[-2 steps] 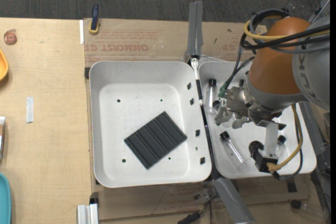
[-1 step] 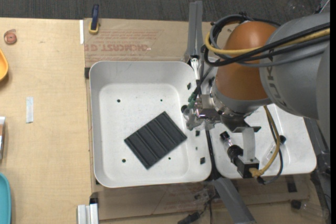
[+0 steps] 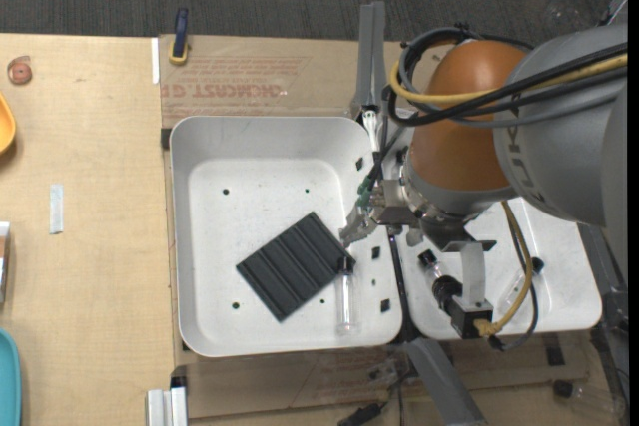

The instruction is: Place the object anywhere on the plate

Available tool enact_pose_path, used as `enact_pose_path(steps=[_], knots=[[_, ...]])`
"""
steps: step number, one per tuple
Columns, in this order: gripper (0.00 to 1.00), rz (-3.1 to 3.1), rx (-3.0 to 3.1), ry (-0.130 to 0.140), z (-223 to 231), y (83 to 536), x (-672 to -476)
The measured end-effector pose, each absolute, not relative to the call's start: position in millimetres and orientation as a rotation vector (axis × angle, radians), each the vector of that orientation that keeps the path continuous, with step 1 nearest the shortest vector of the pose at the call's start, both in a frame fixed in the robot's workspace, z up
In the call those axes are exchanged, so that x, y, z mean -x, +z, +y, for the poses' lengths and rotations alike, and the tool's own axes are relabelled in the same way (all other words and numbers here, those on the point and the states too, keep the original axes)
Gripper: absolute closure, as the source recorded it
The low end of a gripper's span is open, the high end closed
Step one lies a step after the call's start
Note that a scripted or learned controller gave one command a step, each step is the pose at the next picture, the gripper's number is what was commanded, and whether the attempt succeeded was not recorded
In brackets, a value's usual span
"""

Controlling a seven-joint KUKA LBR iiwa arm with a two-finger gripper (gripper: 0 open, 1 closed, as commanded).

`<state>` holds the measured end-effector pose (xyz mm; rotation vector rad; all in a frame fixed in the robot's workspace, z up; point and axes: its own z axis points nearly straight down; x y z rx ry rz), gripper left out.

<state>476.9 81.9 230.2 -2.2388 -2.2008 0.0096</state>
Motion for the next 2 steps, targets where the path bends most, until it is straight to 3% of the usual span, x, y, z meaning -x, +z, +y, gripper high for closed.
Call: enact_pose_path(steps=[1, 2], knots=[[1.0, -2.199, 2.24, 0.016, 80.5, 237.9, -477.4], [1.0, -2.495, 1.91, 0.006, 121.4, 293.1, -549.3]])
